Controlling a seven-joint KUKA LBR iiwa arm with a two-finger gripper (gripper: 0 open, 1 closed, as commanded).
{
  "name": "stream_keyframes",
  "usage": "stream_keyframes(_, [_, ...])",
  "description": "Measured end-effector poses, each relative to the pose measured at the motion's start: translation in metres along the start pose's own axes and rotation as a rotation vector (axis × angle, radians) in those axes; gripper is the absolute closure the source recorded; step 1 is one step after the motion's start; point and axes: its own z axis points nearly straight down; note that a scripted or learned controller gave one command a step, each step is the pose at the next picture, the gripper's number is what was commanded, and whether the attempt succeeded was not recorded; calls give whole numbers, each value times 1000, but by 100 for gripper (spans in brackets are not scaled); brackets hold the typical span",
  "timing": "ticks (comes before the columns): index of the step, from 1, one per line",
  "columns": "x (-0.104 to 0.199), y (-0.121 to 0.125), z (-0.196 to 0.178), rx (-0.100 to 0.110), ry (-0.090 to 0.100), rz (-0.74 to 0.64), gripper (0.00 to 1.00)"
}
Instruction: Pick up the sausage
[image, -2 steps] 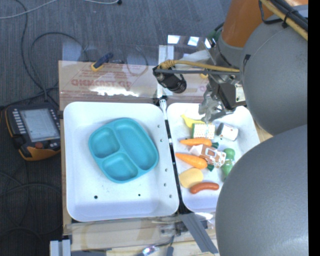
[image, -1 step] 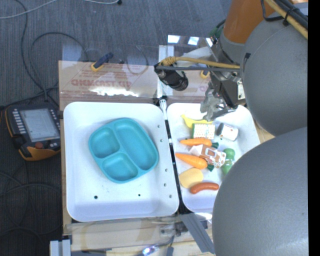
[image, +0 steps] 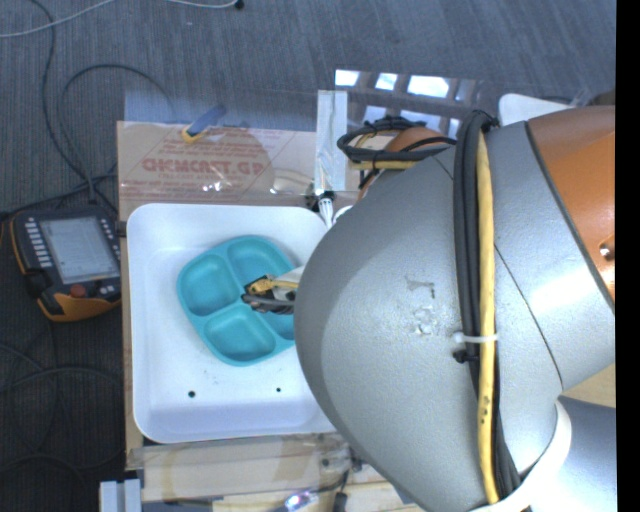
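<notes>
Arm covers the white bin at 3 o'clock; gripper over the teal tray, jaw state unclear.

This looks like a robotics lab or test cell. A large grey arm with an orange band fills the right of the frame, a yellow cable strapped along it. At the left edge a handheld control pad lies on grey carpet among loose black cables. A white bin sits on a tabletop patched with cardboard.
</notes>
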Motion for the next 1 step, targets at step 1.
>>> stream_keyframes(1, [1,31,-152,-1,3,-109,100])
